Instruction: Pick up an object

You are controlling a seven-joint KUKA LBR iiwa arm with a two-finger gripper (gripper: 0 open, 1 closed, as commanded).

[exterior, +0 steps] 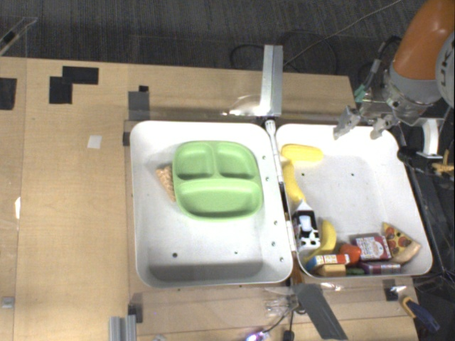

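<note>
pick: 0 done | claw open, holding nothing, above right bin rim | I see banana down-left of it, ungrasped

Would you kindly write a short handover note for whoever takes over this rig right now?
Pincer: open, holding nothing, poised at the right bin's far edge.
Things: yellow pieces by the right bin's left wall; small packets and toys heaped along its near edge. Green divided tray sits in the left bin.
Done: nothing picked.
Left: descend, grasp one object, lift.
</note>
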